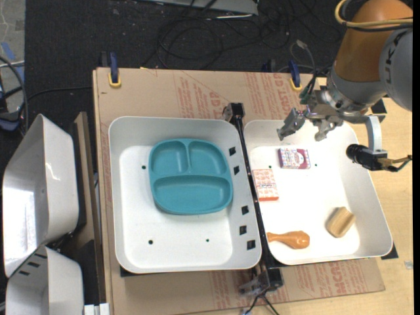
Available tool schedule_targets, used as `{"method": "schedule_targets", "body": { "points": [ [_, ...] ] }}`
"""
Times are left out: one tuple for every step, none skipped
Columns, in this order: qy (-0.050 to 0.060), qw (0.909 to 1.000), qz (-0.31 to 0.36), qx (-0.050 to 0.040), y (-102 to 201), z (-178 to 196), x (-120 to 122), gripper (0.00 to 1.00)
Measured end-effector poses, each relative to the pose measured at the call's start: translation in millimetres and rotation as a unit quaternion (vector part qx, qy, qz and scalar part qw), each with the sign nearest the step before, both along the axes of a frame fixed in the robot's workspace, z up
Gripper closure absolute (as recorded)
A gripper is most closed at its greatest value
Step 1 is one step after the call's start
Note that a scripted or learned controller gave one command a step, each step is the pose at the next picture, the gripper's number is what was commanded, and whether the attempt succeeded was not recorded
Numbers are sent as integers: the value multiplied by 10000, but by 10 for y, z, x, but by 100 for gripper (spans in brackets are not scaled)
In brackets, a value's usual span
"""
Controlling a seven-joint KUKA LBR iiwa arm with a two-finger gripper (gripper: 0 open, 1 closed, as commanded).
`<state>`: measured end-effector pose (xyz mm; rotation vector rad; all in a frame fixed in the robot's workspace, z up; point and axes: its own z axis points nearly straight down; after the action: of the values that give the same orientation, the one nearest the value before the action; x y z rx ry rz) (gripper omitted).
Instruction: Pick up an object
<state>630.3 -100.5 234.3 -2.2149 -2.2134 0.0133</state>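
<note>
The hand (306, 127) is hovering with its fingers spread and grasping nothing over the far edge of the right bin (375, 195). The nearest object, a small purple-and-white packet (293, 158), is lying just toward six o'clock from it, long axis running nine to three; its printing is too small to read.

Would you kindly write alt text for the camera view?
The gripper hangs open above the right bin, which holds two small packets, a tan block and an orange chicken leg toy; the left bin holds a teal divided plate.
</note>
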Motion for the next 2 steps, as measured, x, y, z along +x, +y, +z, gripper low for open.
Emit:
{"method": "schedule_targets", "body": {
  "points": [
    [-67, 10000, 9, -6, 2, 80, 25, 0],
    [-52, 10000, 2, -9, -6, -354, 62, 0]
  ]
}}
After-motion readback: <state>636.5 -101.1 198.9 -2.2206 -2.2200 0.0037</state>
